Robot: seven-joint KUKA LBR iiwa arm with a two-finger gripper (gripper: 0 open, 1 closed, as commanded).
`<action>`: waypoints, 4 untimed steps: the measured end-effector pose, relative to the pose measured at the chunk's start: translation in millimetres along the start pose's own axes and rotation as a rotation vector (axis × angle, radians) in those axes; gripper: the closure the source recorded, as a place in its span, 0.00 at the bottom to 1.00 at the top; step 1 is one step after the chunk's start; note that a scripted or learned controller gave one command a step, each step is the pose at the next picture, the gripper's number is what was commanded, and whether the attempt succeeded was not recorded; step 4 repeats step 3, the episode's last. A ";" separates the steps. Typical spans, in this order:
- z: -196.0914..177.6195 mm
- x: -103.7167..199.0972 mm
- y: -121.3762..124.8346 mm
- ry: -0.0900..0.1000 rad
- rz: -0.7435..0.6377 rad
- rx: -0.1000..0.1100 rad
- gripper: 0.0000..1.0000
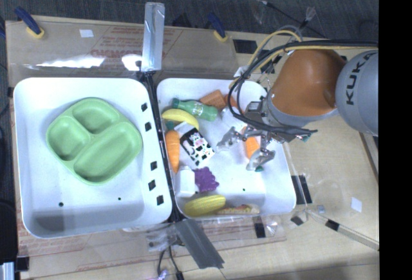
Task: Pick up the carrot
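Observation:
The carrot [172, 150] is a long orange piece lying along the left wall of the right bin [280, 192], pointing toward the front. My gripper [244, 149] hangs over the right half of that bin, well right of the carrot, with the orange band of the arm above it. Its fingers [227, 138] are spread apart and open. A small orange item [251, 145] sits between them, close to the right finger; I cannot tell whether it is gripped or lying on the bin floor.
The right bin also holds a green bottle [193, 109], a banana [179, 117], a black-and-white carton [197, 147], purple grapes [206, 177], a white bottle [185, 181], a yellow piece [205, 203] and an orange wedge [213, 100]. A green divided plate [95, 138] lies in the left bin [38, 208].

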State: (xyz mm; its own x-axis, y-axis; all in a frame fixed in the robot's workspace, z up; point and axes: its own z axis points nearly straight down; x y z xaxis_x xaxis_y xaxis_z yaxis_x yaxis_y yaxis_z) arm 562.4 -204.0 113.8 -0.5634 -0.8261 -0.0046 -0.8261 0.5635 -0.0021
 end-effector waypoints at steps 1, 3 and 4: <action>21.7 9.8 7.2 0.004 -0.294 -0.005 0.00; 20.9 -49.6 -58.0 0.002 -0.435 -0.002 0.00; 20.9 -49.6 -58.0 0.002 -0.435 -0.002 0.00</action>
